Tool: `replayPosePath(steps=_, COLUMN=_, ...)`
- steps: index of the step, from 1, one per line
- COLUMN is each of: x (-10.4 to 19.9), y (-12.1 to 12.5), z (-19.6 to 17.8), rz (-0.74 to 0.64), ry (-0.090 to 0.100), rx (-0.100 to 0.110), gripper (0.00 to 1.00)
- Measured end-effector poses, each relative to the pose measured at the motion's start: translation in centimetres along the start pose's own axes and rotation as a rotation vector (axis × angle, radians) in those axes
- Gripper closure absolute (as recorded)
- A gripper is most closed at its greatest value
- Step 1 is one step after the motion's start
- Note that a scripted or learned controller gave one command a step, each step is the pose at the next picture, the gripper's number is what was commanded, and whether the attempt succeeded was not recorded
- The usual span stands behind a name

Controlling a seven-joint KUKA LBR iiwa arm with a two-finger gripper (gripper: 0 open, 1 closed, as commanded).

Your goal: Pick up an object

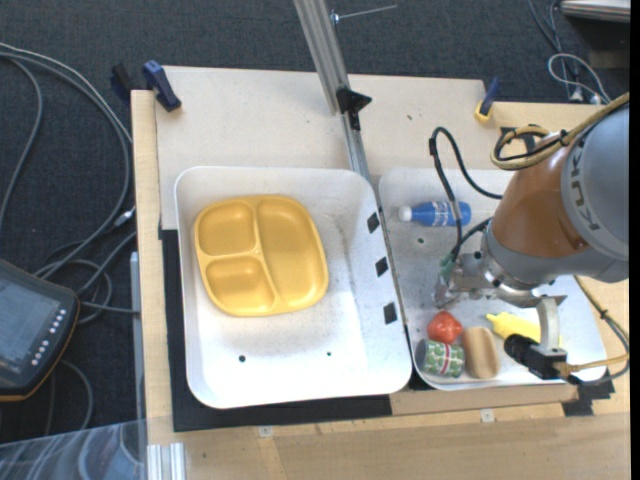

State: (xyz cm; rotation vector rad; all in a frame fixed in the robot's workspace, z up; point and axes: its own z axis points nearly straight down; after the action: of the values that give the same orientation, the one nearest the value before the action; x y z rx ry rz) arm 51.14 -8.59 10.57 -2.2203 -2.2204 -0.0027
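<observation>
robot gripper (pixel 455 290) hovers in right bin (pixel 420 258), red tomato (pixel 444 326) at its 6 o'clock; jaw state cannot be told.

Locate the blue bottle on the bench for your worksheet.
The blue bottle lies on its side near the far edge of the right bin, beyond the pincer and well apart from the tomato.

A pale wooden worktop (pixel 250 118) stands on dark carpeted floor (pixel 60 8). Blue clamps (pixel 160 83) grip its far left corner, and a yellow clamp (pixel 487 101) sits at its far edge on the right. A slanted aluminium post (pixel 320 33) rises from the worktop's middle. Grey cables (pixel 40 118) trail across the floor on the left, beside a dark handheld control pendant (pixel 30 328).
</observation>
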Motion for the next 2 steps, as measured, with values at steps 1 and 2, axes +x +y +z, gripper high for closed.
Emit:
replayPosePath(steps=1, x=-0.1, y=0.3, z=-4.3, rz=-0.001, ry=-0.003, rx=-0.004, gripper=1.0)
replayPosePath(steps=2, x=-0.1, y=0.7, z=-10.7, rz=-0.002, ry=-0.003, rx=-0.008, gripper=1.0)
